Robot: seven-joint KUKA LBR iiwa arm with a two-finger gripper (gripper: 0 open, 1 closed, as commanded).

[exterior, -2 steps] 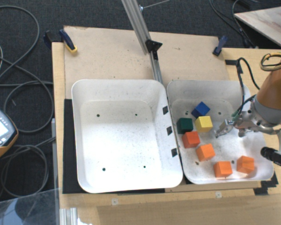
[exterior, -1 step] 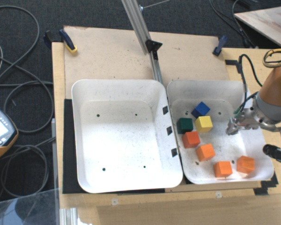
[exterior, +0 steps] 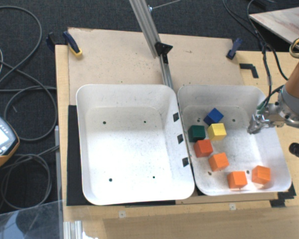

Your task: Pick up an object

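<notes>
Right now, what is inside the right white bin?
The right white bin holds seven small cubes: blue, green, yellow, four orange. The pincer covers little.

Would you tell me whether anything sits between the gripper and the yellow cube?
Nothing visible does. The gripper is over the right bin's right side, and bare white floor separates it from the yellow cube.

Grey arm point(exterior: 295, 99) — orange band above
</notes>
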